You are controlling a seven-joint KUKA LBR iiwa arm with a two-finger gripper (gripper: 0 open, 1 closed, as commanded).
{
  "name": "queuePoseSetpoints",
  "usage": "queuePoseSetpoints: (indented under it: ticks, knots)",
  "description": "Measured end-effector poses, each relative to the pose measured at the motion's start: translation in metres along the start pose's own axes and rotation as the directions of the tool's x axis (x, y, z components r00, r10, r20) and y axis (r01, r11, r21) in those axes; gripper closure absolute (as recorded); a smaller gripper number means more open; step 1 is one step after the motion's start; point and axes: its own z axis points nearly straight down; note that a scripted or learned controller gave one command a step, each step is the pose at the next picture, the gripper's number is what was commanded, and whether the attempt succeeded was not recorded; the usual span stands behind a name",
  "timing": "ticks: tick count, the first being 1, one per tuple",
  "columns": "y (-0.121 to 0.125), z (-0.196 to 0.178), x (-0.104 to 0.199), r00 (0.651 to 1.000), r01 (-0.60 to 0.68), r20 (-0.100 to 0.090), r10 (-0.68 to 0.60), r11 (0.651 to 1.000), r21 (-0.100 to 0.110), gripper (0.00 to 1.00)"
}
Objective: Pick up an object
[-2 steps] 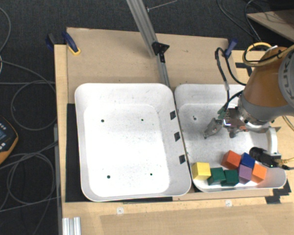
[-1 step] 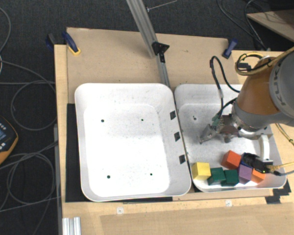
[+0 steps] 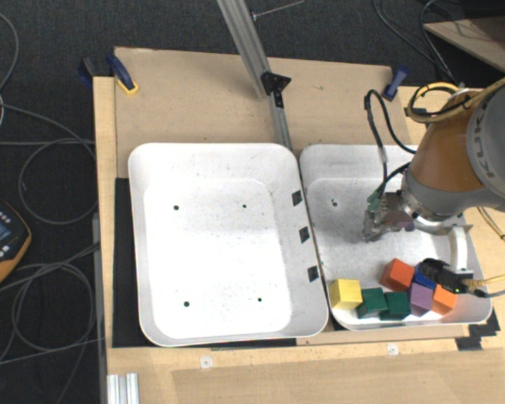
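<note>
Along the front edge of the right bin (image 3: 337,175) lie several blocks: a yellow block (image 3: 347,292), a green block (image 3: 384,303), an orange-red block (image 3: 398,273), a purple block (image 3: 422,291) and a small orange block (image 3: 445,299). My gripper (image 3: 377,225) hangs over the middle of the right bin, pointing down, behind and a little left of the orange-red block. It is apart from all the blocks. Nothing shows between its fingers, and their spread is too small to read.
The left bin (image 3: 151,167) stands beside the right one, joined by black clips. A slanted metal rail (image 3: 251,45) crosses the back of the bench. Cables lie on the floor at left, and blue clamps sit at the bench's back corners.
</note>
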Motion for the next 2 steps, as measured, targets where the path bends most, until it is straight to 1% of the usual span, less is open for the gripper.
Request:
queuePoseSetpoints:
  ticks: [1,2]
  knots:
    - [0.001,-0.064,0.0,1.0,0.002,0.003,-0.002,1.0,-0.007,1.0]
    - [0.003,-0.115,0.0,1.0,0.002,0.003,-0.002,1.0,-0.007,1.0]
